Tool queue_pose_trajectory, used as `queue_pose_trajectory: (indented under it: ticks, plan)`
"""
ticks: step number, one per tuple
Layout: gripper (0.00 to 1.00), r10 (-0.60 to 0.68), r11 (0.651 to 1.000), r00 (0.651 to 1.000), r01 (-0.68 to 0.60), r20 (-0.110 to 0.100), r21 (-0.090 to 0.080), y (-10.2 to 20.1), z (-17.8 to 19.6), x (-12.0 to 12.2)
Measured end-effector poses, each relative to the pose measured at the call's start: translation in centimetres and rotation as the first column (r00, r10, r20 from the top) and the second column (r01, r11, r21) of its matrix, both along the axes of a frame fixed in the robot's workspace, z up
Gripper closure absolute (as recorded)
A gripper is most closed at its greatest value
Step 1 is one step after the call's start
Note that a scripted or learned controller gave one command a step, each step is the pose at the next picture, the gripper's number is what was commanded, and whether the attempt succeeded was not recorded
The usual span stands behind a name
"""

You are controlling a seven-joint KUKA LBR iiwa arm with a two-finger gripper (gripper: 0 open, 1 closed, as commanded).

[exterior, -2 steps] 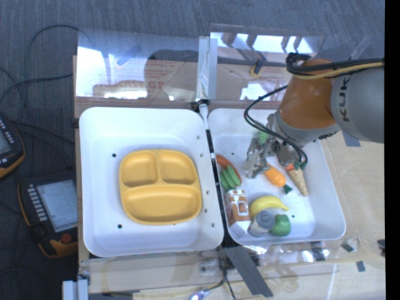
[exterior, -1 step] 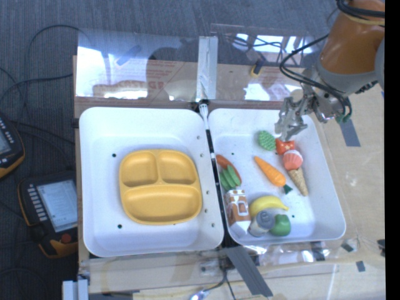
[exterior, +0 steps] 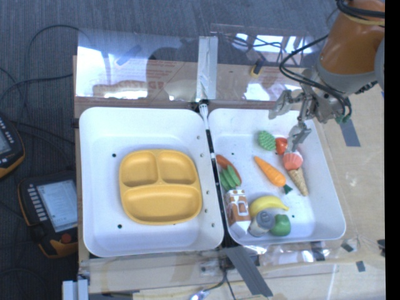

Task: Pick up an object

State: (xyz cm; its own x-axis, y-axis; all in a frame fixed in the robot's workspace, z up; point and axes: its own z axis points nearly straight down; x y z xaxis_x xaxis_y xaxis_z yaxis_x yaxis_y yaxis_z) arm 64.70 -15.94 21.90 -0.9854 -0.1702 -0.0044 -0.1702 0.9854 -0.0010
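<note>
The principal risk is a miss or a partial catch in the right bin [exterior: 334, 214], where the toy items lie close together; a descent placed between neighbours could strike two at once, nudge one aside, or pinch only an edge that slips free on the lift. The arm [exterior: 353, 39] stands over that bin's far right corner, and the gripper [exterior: 299, 134] hangs low beside the small red piece [exterior: 281, 145]; I cannot tell from this angle how its jaws are set, and nothing is seen held in it. A second risk is the bin wall: working this near the rim, a finger could catch it. Contents, largest first. The left bin [exterior: 94, 186] holds one yellow divided plate [exterior: 160, 186], lying flat near its centre. The right bin holds every candidate for picking: an ice cream cone toy [exterior: 296, 171] just below the gripper; an orange carrot [exterior: 270, 171] at mid-bin; a banana [exterior: 269, 204] near the front, touching a grey bottle-like item [exterior: 260, 222] and a green round piece [exterior: 281, 225]; a small carton [exterior: 236, 206] beside them; a green and orange vegetable pair [exterior: 227, 172] against the left wall; a green ridged piece [exterior: 267, 140] close to the red piece. The cone and the red piece are the nearest targets.
</note>
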Motion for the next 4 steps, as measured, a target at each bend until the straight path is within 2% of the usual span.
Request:
queue_pose_trajectory:
  ticks: [1,2,3,4]
  plan:
    - [0.00,0.018,1.000,1.000,-0.018,0.000,0.001,3.6,-12.5,-3.8]
    - [1.00,0.019,1.000,1.000,-0.019,0.004,0.001,3.7,-11.4,-3.7]
    - [1.00,-0.047,0.999,0.999,0.047,0.001,0.000,-5.0,9.7,-3.5]
    - [0.00,-0.046,0.999,0.999,0.046,0.001,0.001,-5.0,9.7,-3.6]
